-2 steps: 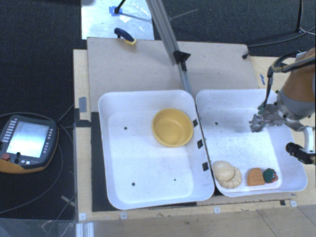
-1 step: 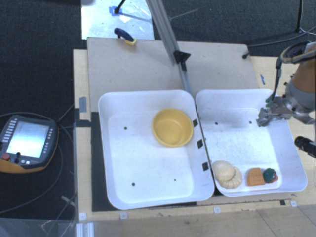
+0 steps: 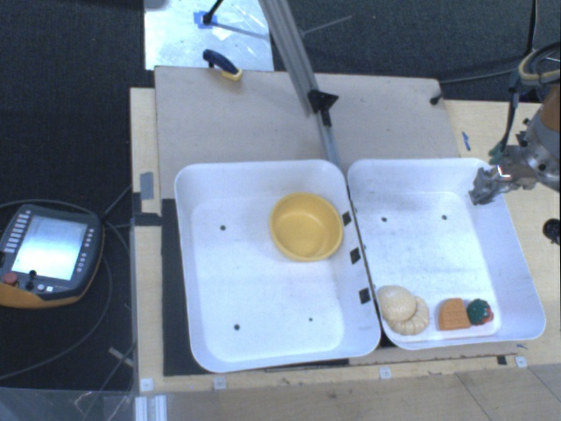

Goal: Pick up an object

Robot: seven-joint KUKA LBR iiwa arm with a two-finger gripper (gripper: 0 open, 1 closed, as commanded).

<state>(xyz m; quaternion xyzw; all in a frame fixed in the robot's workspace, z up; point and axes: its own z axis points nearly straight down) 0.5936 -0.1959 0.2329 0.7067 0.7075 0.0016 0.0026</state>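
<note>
Item count: two shallow white plastic bins, the left bin (image 3: pixel 206 323) and the right bin (image 3: pixel 508 261). One round yellow plastic bowl (image 3: pixel 306 226) lies in the left bin. Right of that bowl, in the right bin: one cream ridged shell-shaped toy (image 3: pixel 402 310), one orange block toy (image 3: pixel 453 314), one green-and-red round toy (image 3: pixel 479 311).

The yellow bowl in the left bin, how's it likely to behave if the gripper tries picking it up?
The yellow bowl looks rigid and probably light, like plastic. Its rounded walls might slip from a side pinch, so its rim seems the better hold. Sitting upright and open, it would more likely slide than tip if pushed.
</note>
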